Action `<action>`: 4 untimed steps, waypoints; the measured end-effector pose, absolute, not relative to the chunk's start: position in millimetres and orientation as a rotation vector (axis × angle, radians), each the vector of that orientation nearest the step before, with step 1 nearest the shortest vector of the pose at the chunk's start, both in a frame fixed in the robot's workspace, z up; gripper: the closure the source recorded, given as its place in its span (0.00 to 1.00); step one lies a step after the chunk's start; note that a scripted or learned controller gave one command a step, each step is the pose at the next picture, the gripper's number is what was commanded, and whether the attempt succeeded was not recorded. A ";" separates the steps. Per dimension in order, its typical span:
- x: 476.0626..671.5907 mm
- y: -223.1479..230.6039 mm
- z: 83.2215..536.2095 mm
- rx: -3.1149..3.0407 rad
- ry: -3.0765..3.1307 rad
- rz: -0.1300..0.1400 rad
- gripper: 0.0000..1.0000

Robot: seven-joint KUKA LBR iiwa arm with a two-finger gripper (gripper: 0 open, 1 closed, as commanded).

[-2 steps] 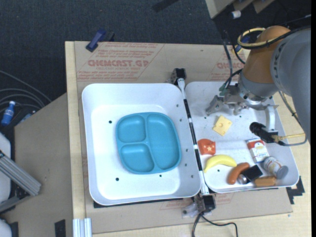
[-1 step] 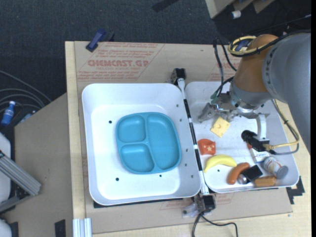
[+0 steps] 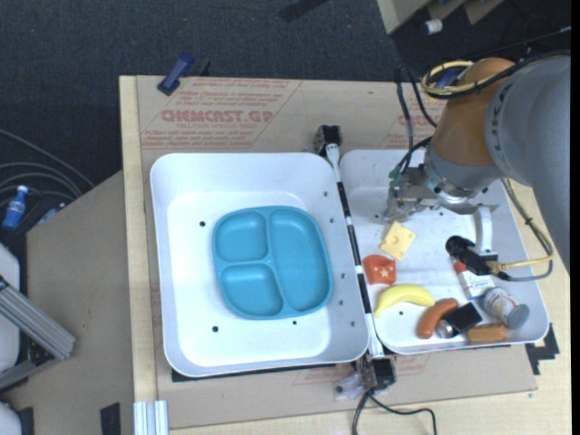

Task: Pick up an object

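Camera view: my hand (image 3: 404, 198) hangs above cheese wedge (image 3: 397, 241) in right bin (image 3: 362, 166), finger state unclear, nothing lifted yet.

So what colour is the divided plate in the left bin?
Light blue; the camera view shows the divided plate plainly.

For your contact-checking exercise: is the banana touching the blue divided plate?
Apart. In the camera view the banana lies in the right bin, while the blue divided plate sits in the left bin, with the bins' rims between them.
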State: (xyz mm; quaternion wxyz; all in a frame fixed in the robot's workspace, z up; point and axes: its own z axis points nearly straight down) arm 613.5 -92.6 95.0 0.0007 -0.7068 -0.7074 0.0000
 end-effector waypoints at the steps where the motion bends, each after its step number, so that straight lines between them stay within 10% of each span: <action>1: 613.3 -92.7 94.8 -2.220 -2.221 0.000 0.00; 2: 613.9 -92.5 105.0 -2.220 -2.222 -0.002 1.00; 3: 613.7 -92.5 104.7 -2.220 -2.221 -0.001 0.00; 4: 666.5 -101.5 84.6 -2.220 -2.223 0.000 0.00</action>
